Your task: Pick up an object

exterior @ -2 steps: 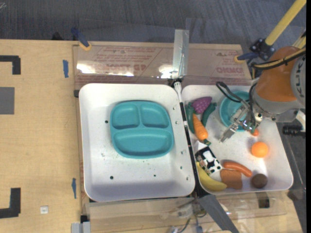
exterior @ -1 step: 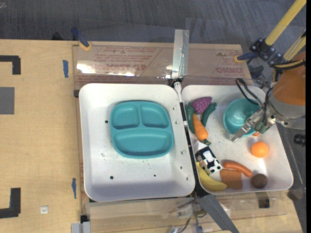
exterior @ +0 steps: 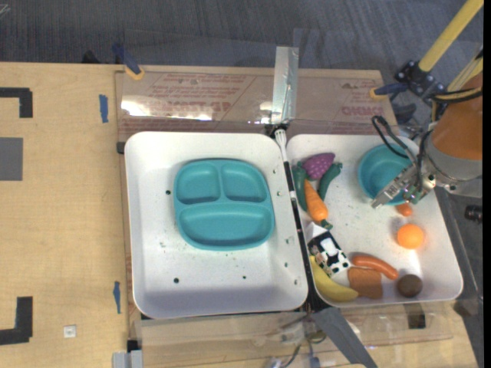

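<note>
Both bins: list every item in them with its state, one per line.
Divided teal tray: flat, upright, left bin.
Teal bowl: tipped sideways, right bin.
Carrot: lying.
Grapes: lying.
Banana: lying at the front wall.
Orange: resting loose.
Gripper: beside the bowl.

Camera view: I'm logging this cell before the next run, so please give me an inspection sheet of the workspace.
Surface: two white bins side by side, left bin, right bin.
Job's things: grapes, carrot, teal bowl, orange ball, cow toy, banana, sausage, brown ball.
Clutter: teal divided plate in left bin.
Grippers: pincer at the bowl's rim; grip unclear.
Cables: black wires above the bowl.
Surroundings: wooden bench, blue tape.
</note>
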{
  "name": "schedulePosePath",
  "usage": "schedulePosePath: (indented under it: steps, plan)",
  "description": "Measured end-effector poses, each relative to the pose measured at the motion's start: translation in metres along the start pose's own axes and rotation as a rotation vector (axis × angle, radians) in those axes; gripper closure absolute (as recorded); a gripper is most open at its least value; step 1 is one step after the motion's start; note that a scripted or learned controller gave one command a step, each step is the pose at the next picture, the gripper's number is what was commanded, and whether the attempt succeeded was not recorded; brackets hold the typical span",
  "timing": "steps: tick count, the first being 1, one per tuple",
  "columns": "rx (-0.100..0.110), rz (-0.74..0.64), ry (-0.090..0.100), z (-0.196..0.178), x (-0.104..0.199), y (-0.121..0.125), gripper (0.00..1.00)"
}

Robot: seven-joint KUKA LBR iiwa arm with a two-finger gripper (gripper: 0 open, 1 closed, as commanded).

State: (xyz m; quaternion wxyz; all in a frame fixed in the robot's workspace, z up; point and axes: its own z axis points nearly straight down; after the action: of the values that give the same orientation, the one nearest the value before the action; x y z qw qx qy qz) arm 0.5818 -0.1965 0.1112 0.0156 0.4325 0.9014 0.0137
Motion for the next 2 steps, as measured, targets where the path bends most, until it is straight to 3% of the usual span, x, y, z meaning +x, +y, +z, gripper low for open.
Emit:
schedulePosePath:
  steps: [1, 2]
  plan:
    - [0.009, 0.006, 0.004, 0.0041, -0.0006, -0.0058, 0.0]
    - [0.018, 0.011, -0.003, 0.0138, -0.0068, 0.004, 0.0]
